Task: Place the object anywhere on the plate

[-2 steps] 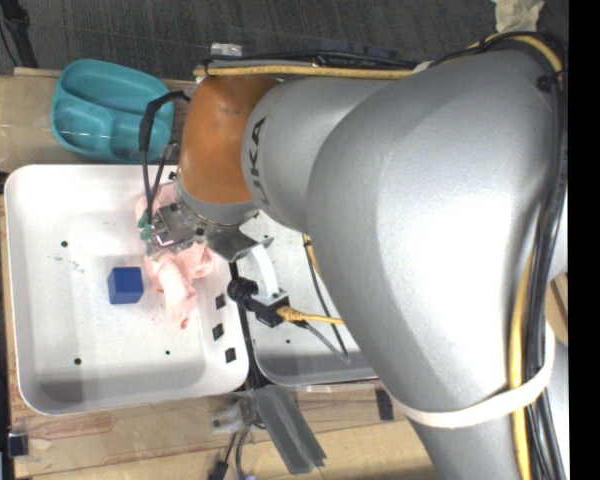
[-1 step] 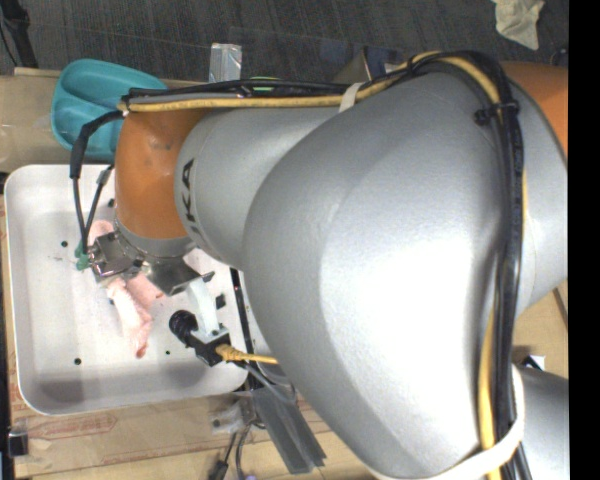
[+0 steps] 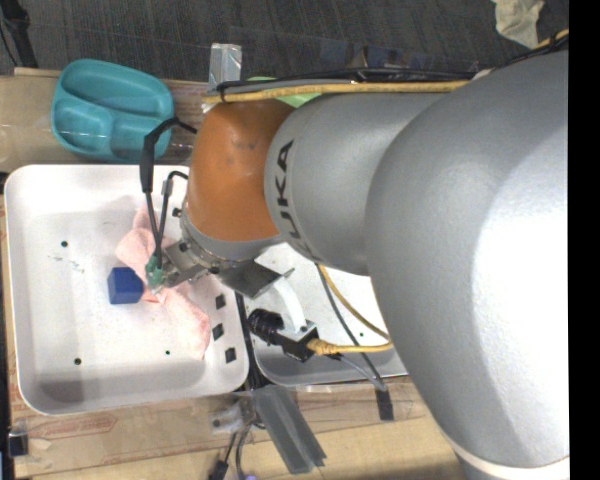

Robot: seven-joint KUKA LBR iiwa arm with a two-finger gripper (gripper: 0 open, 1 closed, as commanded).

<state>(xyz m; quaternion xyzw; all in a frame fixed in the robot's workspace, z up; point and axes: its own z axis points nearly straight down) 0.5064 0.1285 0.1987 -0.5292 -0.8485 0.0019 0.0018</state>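
Note:
A small blue block [image 3: 125, 286] lies in the left white bin [image 3: 40, 238], at the edge of a pink plate [image 3: 185, 313] that lies mostly under the arm. My gripper [image 3: 163, 271] hangs low over the plate, just right of the block, below the orange wrist band [image 3: 235, 183]. The wrist hides most of the gripper, so its fingers cannot be made out. Nothing is visibly held.
A teal moulded container [image 3: 110, 108] sits beyond the left bin's far rim. The right bin [image 3: 310, 363] is largely covered by the big grey arm [image 3: 430, 208]. Black cables and a connector [image 3: 280, 333] hang over the divide between the bins.

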